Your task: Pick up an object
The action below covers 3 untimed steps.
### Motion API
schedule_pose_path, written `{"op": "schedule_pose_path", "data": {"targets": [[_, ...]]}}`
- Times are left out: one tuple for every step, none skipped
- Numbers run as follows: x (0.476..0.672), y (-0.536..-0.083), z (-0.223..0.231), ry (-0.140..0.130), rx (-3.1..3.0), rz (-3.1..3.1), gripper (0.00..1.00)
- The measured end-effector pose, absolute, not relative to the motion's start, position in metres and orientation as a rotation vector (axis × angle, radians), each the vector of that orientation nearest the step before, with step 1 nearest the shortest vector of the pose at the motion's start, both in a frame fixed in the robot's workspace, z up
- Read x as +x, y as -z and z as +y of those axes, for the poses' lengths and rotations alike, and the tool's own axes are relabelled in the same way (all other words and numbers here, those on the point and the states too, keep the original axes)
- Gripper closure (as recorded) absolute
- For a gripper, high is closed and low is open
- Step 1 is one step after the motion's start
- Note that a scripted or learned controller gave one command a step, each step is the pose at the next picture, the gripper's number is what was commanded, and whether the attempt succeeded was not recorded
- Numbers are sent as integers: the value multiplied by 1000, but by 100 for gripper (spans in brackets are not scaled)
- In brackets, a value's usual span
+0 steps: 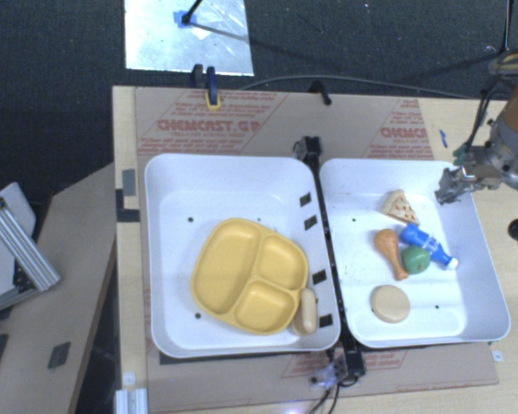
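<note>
Clearly early in the task: nothing lifted yet, everything to pick lying in the bins. Gripper hovering over the far right rim of the right bin, apart from all items; too small and blurred to tell how wide, nothing seen held. Left to do, by judgement: descend, close on one piece, raise it. Counted in the right bin: one wedge slice nearest the gripper, one blue bottle just beyond it, one green ball touching the bottle, one drumstick beside the ball, one round biscuit farthest off. Counted in the left bin: one yellow tray, one bread roll touching its edge.
</note>
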<state>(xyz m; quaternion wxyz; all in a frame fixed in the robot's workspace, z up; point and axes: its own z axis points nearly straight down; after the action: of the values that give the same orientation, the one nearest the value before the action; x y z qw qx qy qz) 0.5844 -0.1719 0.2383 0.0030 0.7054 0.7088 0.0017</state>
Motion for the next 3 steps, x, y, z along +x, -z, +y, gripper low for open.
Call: {"op": "schedule_pose_path", "data": {"targets": [[576,-226,-120,-2,2212,2232,100],[564,-236,-63,-5,2210,2234,100],[556,-224,-14,-2,2212,2232,100]]}}
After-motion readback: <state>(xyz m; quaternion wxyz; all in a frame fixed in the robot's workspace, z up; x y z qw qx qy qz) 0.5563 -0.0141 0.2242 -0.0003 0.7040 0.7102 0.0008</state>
